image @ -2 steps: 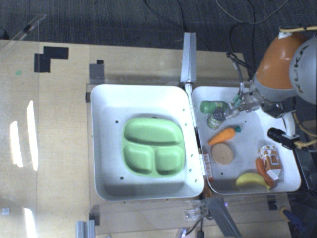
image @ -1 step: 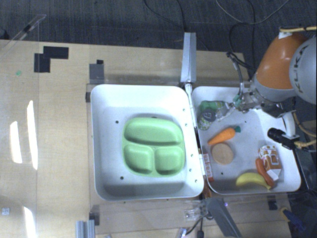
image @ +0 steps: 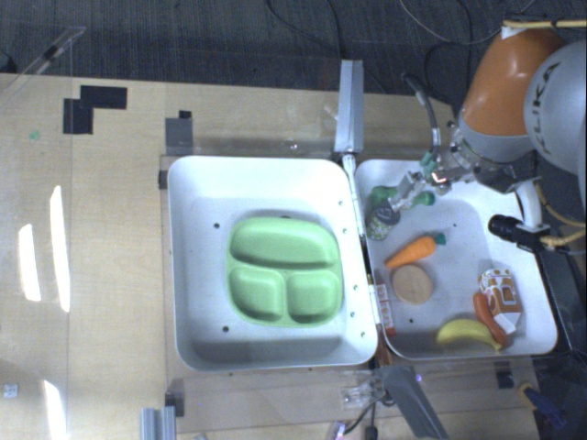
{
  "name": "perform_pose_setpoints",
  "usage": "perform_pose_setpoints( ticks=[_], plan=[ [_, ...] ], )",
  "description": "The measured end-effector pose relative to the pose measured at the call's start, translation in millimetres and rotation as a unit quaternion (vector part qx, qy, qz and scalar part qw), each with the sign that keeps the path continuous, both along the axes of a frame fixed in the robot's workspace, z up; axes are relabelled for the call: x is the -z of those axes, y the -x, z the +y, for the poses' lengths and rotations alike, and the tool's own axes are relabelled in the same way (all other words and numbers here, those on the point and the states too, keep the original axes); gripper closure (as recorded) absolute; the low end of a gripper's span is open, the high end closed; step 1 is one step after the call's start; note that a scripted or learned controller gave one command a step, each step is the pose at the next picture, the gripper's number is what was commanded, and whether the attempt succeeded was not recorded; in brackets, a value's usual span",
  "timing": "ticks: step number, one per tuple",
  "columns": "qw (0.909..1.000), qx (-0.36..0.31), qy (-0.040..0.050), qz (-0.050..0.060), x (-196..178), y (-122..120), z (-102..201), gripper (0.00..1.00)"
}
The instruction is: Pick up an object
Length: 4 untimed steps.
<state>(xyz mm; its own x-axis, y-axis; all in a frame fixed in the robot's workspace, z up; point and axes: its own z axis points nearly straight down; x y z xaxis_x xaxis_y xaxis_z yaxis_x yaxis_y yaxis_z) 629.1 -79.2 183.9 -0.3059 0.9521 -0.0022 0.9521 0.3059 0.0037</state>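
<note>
Gripper (image: 396, 202) low in the right bin's (image: 541, 337) far-left corner, over a small green-and-grey object (image: 382, 214); finger state cannot be told (blurred, possibly touching it). Carrot (image: 415, 249), round brown disc (image: 413, 284), banana (image: 466, 333) and red-white packet (image: 498, 302) lie nearby. Green divided tray (image: 284, 269) in left bin (image: 197, 337).

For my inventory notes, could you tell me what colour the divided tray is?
Light green tray, clearest in the camera view.
</note>
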Motion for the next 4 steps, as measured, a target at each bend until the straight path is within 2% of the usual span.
perform_pose_setpoints(
  ticks=[1,2,3,4],
  plan=[
    [0.9978,-0.067,-0.0003,0.000,62,25,-9,0.00],
    [0.9953,-0.096,-0.0001,-0.002,75,50,-59,0.00],
    [0.9974,-0.073,0.0005,-0.003,97,2,-75,0.00],
    [0.9987,-0.050,-0.0049,0.007,99,-40,-111,0.00]
  ],
)
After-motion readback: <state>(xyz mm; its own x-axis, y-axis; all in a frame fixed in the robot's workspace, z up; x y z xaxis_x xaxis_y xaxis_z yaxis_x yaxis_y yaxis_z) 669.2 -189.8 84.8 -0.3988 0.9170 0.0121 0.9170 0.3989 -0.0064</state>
